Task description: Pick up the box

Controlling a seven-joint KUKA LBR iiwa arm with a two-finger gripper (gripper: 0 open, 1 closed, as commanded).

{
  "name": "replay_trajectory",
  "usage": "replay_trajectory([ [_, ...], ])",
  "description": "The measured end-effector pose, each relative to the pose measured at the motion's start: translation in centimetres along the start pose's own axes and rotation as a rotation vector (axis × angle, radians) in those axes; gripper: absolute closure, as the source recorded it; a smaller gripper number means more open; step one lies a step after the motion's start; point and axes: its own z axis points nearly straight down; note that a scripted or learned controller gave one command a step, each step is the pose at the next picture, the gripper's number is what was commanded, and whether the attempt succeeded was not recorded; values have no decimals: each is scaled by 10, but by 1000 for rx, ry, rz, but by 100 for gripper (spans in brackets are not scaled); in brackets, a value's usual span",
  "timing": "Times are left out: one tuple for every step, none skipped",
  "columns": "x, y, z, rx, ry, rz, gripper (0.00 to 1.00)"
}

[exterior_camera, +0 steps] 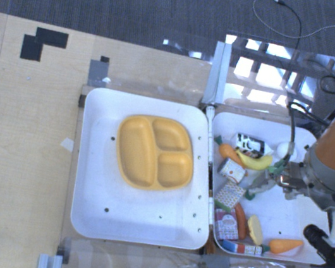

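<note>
Gripper low in right bin, fingertips beside grey box, likely lining up grasp. Finger state: cannot tell. Box sits left-centre among toy food, banana behind. Yellow tray in left bin, untouched.

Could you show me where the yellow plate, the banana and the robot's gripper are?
yellow plate (154, 152), camera view, ridge between its compartments
banana (254, 161), camera view, middle of its curve
gripper (259, 186), camera view, between its fingertips
</note>
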Motion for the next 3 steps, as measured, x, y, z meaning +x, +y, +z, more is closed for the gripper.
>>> replay_trajectory([
  [-1, -4, 113, -21, -1, 89, 0],
  [2, -1, 101, -26, 3, 84, 100],
  [2, -1, 101, -26, 4, 84, 0],
])
